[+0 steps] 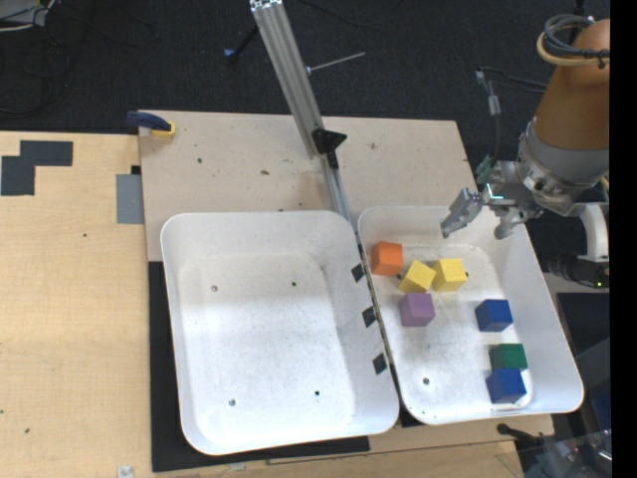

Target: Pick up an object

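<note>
Right bin (557, 366) contains seven matte cubes, including orange cube (387, 258); gripper (484, 215) above, fingers spread, holding nothing.

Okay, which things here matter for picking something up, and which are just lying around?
For the job: the claw, open above the right bin; orange cube, two yellow cubes, purple cube, two blue cubes, green cube.

Lying about: left bin, aluminium rail, blue clamp.
</note>
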`<action>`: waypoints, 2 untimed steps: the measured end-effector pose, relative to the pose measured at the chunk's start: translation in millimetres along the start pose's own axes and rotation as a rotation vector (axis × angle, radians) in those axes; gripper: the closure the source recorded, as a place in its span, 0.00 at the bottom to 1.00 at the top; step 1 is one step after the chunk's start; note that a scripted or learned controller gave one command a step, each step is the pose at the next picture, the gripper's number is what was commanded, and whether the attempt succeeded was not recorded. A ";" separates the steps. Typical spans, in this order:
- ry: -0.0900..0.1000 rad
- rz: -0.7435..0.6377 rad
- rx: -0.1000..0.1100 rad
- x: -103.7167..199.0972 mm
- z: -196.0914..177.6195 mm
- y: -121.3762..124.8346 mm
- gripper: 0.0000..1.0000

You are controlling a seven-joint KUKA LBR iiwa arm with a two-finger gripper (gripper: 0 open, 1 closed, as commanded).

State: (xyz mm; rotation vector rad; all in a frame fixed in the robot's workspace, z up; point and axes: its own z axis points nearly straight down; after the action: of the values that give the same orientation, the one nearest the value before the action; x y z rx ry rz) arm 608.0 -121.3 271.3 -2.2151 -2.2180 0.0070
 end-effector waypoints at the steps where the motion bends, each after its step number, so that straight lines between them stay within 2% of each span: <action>1: -0.001 0.001 -0.005 -0.5 -2.8 0.6 0.00; 2: 0.000 0.002 0.001 6.1 49.0 -8.0 0.00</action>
State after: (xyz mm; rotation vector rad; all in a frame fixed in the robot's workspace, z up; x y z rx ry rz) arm 599.6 -115.1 222.3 -2.2171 -2.2153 0.0079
